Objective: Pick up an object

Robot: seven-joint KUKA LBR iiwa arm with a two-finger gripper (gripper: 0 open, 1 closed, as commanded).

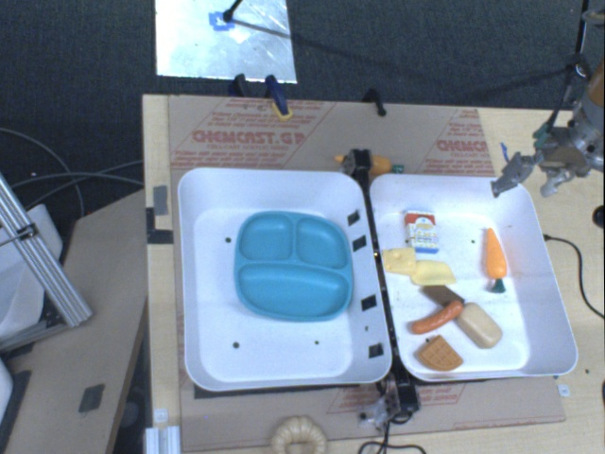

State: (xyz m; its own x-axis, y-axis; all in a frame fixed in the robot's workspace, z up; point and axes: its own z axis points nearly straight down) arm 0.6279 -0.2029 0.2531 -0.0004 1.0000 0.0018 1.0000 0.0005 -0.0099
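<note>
The claw (529, 171) hovers over the right bin's (548, 253) far right corner, fingers apart and seemingly empty, likely poised to descend on the toy food there, the orange carrot (494, 253) lying nearest, the blue plate (291, 265) filling the left bin (203, 253).

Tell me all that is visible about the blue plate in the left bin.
The blue plate looks like smooth plastic, a rounded rectangle with three sections: two smaller ones at the far side, one long one at the near side. It lies flat, right side up, slightly turned, about in the middle of the left bin. Nothing lies in it and no other thing touches it.
</note>
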